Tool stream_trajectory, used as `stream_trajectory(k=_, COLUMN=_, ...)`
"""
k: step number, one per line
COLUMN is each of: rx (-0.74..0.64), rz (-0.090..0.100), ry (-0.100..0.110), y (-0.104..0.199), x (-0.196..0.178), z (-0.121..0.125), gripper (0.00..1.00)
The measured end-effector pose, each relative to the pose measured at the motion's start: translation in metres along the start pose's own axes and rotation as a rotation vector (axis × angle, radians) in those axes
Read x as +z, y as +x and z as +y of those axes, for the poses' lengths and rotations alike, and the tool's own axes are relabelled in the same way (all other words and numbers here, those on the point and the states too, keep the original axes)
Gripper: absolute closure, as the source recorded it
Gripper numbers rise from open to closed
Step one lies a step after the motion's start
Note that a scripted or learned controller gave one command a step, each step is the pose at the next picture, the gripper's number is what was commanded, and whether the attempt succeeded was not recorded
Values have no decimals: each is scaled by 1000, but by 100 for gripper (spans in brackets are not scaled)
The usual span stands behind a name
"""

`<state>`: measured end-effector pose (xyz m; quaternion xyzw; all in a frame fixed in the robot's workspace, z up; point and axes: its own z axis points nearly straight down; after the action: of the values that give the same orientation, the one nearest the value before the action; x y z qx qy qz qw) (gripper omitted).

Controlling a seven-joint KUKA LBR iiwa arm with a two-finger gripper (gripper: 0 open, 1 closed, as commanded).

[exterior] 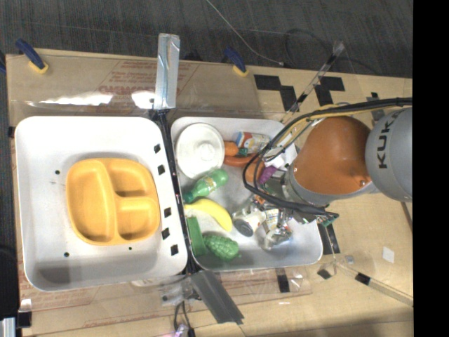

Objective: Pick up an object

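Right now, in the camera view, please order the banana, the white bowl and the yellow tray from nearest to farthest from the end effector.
From the end effector, low in the right bin:
1. Banana, just to its left, same bin.
2. White bowl, upper left of the right bin.
3. Yellow tray, in the left bin.

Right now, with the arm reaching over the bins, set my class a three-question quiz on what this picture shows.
1. True or false: the yellow tray lies in the left bin.
2. Which thing lies beside the banana in the right bin?
A. a green bottle
B. a red cup
C. a blue spoon
3. Fill in: the white bowl sits at the right bin's far ____ corner.

Key: 1 true; 2 A; 3 left.
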<state>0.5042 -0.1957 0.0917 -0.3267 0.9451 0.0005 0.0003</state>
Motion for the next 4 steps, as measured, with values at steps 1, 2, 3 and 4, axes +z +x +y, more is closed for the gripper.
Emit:
stream_trajectory(k=1, rx=-106, rz=1, ry=-1, y=-7, x=0, z=15, gripper=0)
stream_trajectory(k=2, rx=-187, rz=-6, ry=-7, y=-12, x=0, z=-19, gripper=0)
stream_trajectory(k=3, rx=-70, rz=1, ry=-2, y=-19, x=0, z=9, gripper=0)
stream_trajectory(k=4, rx=-220, rz=-2, ry=2, y=-30, x=-1, z=-24, gripper=0)
